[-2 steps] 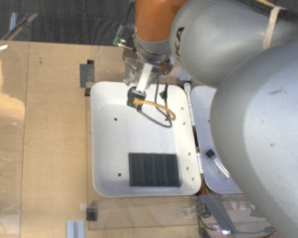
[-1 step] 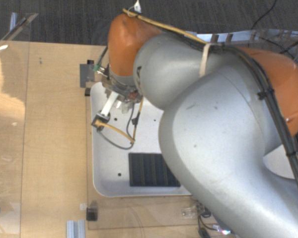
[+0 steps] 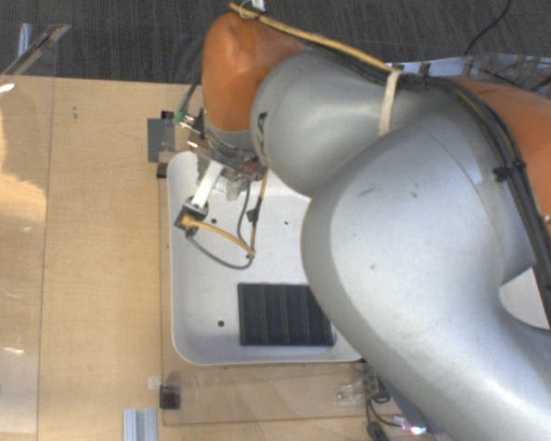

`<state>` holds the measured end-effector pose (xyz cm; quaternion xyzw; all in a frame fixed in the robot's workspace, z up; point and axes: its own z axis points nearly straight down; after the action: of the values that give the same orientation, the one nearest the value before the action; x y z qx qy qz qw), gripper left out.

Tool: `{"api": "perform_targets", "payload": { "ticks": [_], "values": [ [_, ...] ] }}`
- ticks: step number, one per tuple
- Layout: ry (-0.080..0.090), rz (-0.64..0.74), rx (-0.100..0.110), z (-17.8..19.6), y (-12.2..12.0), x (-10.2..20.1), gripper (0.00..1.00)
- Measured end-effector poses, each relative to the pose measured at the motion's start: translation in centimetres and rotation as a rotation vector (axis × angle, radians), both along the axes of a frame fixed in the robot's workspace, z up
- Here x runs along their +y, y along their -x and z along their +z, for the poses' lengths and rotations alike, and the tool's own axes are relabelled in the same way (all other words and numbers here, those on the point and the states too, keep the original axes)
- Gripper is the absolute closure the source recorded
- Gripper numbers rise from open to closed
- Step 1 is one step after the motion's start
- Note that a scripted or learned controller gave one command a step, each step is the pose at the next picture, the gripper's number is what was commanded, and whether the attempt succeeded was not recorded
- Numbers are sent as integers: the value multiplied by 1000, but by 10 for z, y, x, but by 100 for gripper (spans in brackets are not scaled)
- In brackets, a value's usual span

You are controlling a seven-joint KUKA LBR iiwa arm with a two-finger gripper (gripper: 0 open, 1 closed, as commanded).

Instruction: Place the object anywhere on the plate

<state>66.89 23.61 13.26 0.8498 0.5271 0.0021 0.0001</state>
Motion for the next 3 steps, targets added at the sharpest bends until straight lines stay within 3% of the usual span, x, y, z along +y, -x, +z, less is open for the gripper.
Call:
{"api": "perform_targets", "payload": {
  "ticks": [1,2,3],
  "values": [
    [0,275,0,6,1,0,100],
    [2,797,-1,-3,24,-1,100],
    [12,1329,-10,-42,57,-13,100]
  ]
}}
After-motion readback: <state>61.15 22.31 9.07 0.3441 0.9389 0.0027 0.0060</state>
